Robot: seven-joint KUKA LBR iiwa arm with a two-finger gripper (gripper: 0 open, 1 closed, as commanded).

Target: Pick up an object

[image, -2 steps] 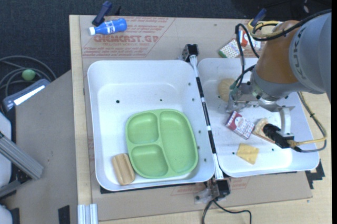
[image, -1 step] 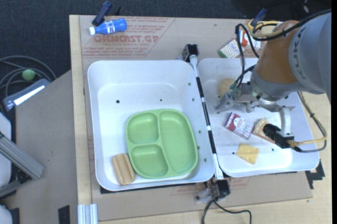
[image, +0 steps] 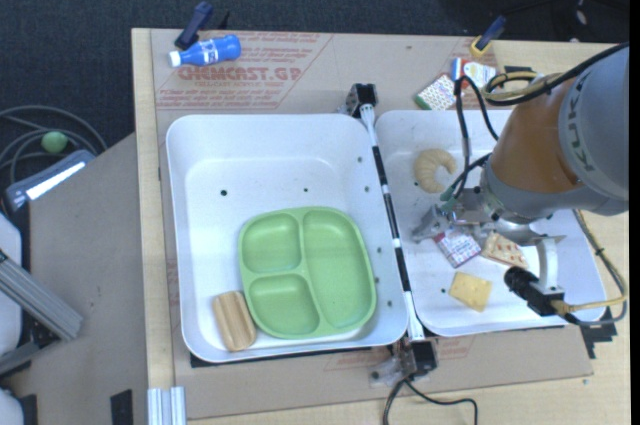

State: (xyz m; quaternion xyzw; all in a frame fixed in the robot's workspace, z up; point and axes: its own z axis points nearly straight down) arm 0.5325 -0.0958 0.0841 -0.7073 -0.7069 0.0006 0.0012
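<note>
While the arm (image: 560, 148) is reaching into the right bin (image: 590, 288), its tool (image: 447, 216) is hovering beside a croissant (image: 434, 167); its grip cannot be told.

lab | robot arm (image: 560, 148) | 2 white bins (image: 200, 173) | loose cables (image: 25, 148)

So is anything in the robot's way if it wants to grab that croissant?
Nothing visible blocks it. The croissant lies by itself in the right bin, up and left of the gripper, with bare white floor between them. The small packet and yellow piece lie lower down, off that path.
</note>
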